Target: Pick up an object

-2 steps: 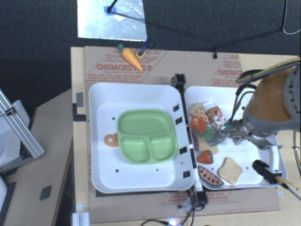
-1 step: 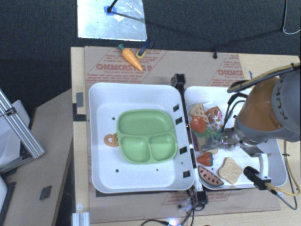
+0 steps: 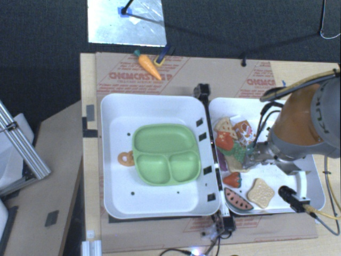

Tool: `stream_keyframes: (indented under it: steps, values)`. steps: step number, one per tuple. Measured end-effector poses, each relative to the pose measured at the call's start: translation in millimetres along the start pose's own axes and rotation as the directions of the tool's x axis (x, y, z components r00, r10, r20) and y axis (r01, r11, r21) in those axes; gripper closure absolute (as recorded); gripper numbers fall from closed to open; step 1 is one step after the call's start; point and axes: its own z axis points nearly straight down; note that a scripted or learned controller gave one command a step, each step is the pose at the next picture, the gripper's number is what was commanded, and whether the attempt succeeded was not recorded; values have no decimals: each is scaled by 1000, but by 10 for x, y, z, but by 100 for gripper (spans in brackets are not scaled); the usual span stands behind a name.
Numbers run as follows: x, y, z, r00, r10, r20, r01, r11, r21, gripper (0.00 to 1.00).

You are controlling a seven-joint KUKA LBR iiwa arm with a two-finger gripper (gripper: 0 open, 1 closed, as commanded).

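The right bin point(image 3: 314, 193) holds several toy foods. There is a cracker wedge point(image 3: 224, 126), a red tomato point(image 3: 224, 141), a printed packet point(image 3: 244, 132), a green leafy piece point(image 3: 239, 153), a strawberry point(image 3: 232, 180), a watermelon slice point(image 3: 237, 200) and a bread slice point(image 3: 260, 192). My gripper point(image 3: 251, 159) reaches in from the right, low over the middle of this bin. Its tip is right beside the green leafy piece. The grey and orange arm point(image 3: 301, 124) hides the bin's right part.
The left bin point(image 3: 114, 196) holds a green divided plate point(image 3: 165, 153), with a small pretzel point(image 3: 126, 159) to its left. A toy carrot point(image 3: 149, 66) lies on the cardboard behind the bins. A shiny metal sheet point(image 3: 127, 15) lies further back.
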Motion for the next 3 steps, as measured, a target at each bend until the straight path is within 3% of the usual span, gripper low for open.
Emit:
stream_keyframes:
  steps: [3]
  values:
    - [144,75,-1227,1000,-4,1,4,1000,-1,100]
